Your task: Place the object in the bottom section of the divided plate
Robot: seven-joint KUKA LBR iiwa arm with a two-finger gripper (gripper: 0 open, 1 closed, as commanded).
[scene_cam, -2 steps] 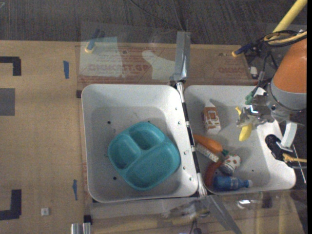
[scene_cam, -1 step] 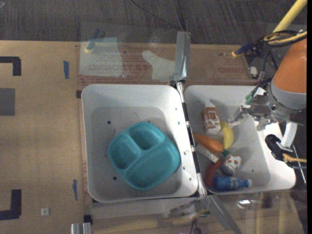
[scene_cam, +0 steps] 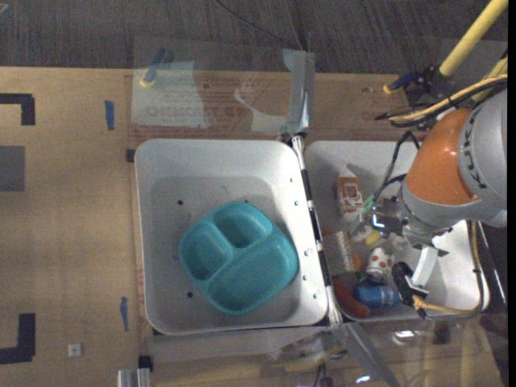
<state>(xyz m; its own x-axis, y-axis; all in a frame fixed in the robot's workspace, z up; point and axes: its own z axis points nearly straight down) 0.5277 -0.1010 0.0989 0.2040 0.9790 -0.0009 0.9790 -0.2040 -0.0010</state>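
Over the right bin point(scene_cam: 468, 252), beside the teal divided plate point(scene_cam: 238, 256) in the left bin point(scene_cam: 161, 216), the pincer point(scene_cam: 383, 232) hovers above jumbled toy food point(scene_cam: 372, 276), grip state unclear, seemingly still picking; next comes a secure grasp.

Teal plate point(scene_cam: 238, 255) in left bin point(scene_cam: 153, 216) — arm point(scene_cam: 451, 168) over right.
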